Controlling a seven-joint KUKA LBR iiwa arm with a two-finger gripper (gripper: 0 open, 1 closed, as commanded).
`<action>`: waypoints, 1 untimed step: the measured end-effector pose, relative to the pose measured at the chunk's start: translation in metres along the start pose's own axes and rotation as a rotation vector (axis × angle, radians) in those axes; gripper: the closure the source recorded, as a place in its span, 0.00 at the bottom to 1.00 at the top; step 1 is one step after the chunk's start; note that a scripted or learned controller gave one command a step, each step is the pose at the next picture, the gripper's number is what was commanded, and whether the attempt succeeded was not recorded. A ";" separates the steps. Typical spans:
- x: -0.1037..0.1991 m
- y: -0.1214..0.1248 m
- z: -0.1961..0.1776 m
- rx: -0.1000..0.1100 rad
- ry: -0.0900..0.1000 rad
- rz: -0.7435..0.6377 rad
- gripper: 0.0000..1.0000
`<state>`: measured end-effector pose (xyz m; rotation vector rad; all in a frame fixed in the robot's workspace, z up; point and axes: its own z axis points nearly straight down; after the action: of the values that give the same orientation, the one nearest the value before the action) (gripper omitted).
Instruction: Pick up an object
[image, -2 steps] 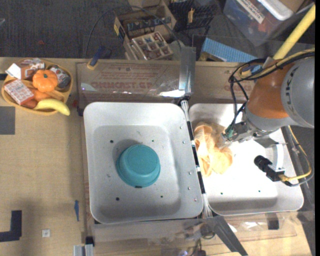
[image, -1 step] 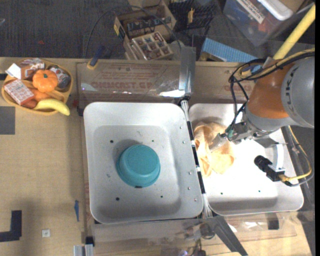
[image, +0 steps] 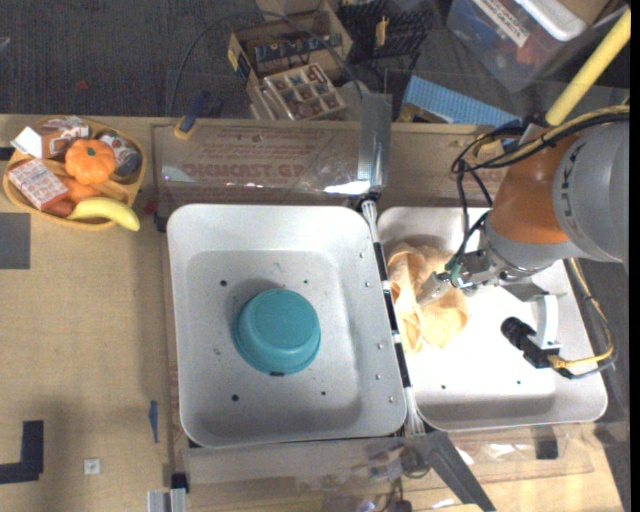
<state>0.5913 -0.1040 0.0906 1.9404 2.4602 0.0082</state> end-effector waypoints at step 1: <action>0.000 0.001 -0.011 -0.005 0.000 0.001 1.00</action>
<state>0.5927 -0.1038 0.1015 1.9398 2.4565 0.0148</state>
